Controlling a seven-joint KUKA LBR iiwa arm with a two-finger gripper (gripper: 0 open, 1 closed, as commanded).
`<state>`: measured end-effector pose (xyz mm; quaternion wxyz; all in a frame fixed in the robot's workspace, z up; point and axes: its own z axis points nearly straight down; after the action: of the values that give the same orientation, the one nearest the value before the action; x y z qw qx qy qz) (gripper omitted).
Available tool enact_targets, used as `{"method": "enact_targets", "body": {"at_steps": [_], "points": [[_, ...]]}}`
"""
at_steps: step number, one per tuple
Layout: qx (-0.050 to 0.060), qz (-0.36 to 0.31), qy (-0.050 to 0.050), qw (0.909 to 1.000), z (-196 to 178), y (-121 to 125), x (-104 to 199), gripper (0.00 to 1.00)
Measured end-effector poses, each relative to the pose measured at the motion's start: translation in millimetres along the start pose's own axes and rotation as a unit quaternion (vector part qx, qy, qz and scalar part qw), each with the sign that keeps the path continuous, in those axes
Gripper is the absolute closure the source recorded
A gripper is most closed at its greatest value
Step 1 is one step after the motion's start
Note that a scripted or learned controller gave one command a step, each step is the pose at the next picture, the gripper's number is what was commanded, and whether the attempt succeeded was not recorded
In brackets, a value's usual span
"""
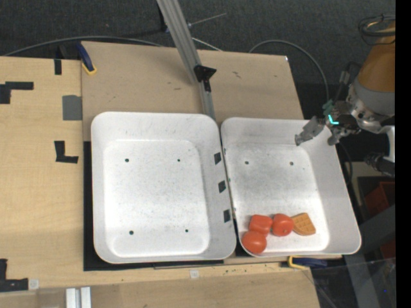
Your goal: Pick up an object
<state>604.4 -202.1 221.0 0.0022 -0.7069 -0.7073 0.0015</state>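
Red rounded tomato-like pieces, three of them, sit clustered in the near corner of the right shallow white plastic bin, touching each other. An orange-tan wedge-shaped piece lies just beside them on the right, touching the middle red one or nearly so. The left shallow white plastic bin sits alongside on the wooden counter.

I see the grey arm with the orange band at the right edge, and its two-finger gripper hangs over the far right corner of the right bin, well apart from the cluster. Nothing is between the jaws that I can make out; whether they are spread or closed I cannot tell, too small and blurred.

My read: approach step, grasp not yet begun. Next move calls for me to bring the gripper across toward the near end of the bin, over one piece, then descend. The pieces are packed tight, so I'd pick an outer one, probably the wedge or the lowest red piece, to leave the jaws room. Bin wall close by is a risk for a collision.
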Motion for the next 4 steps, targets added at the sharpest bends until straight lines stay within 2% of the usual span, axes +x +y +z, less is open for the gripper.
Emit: {"method": "enact_targets", "body": {"at_steps": [1, 2, 4], "points": [[-0.002, -0.001, -0.001, 1.0, -2, 1, 0, 0.0], [0.0, -0.001, 0.0, 1.0, 51, 9, 7, 0.0], [-0.001, -0.001, -0.001, 1.0, 135, 7, 13, 0.0]]}}
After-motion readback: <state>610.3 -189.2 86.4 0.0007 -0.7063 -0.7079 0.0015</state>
